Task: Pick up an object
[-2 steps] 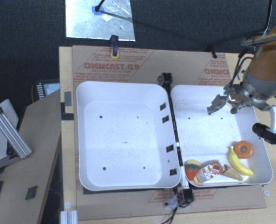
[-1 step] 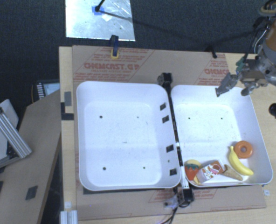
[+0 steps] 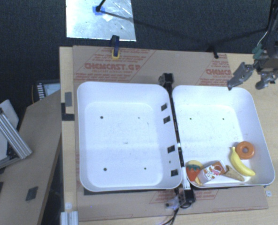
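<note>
Dark carpet round the bench (image 3: 129,62); my claw (image 3: 250,78) hangs spread and empty above the right bin (image 3: 209,125). Approach step: banana (image 3: 240,163) sits well below it, so I descend there next.

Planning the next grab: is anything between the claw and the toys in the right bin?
Nothing visible. The claw hangs above the right bin's far rim; bare floor lies before the banana.

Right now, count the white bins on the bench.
2. The left bin sits beside the right bin, their inner edges meeting mid-bench; the right one holds the toys along its near edge.
</note>
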Controlling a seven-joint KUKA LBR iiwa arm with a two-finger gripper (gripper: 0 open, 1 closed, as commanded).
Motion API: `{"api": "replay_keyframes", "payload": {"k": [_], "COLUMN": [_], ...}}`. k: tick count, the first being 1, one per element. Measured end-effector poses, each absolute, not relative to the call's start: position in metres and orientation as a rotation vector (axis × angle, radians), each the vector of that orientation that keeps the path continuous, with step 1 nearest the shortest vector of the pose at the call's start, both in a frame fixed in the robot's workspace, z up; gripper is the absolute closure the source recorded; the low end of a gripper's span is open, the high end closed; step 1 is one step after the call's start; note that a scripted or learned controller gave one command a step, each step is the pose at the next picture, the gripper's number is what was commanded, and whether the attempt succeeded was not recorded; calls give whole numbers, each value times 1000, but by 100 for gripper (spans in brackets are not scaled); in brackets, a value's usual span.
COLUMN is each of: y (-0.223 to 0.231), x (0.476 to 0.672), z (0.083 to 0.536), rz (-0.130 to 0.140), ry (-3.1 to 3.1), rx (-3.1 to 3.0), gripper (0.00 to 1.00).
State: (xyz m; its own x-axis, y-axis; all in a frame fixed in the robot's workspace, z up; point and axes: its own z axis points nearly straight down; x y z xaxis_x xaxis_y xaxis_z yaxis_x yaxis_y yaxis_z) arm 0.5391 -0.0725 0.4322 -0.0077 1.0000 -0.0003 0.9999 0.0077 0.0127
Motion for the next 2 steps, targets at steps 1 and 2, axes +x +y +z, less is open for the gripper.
{"api": "replay_keyframes", "payload": {"k": [1,2], "y": [-15,44], "x": [499,486], "z": [543,535], "rz": [19,5], "ry": [2227,2232], "rx": [2202,2209], "gripper": [0,0]}}
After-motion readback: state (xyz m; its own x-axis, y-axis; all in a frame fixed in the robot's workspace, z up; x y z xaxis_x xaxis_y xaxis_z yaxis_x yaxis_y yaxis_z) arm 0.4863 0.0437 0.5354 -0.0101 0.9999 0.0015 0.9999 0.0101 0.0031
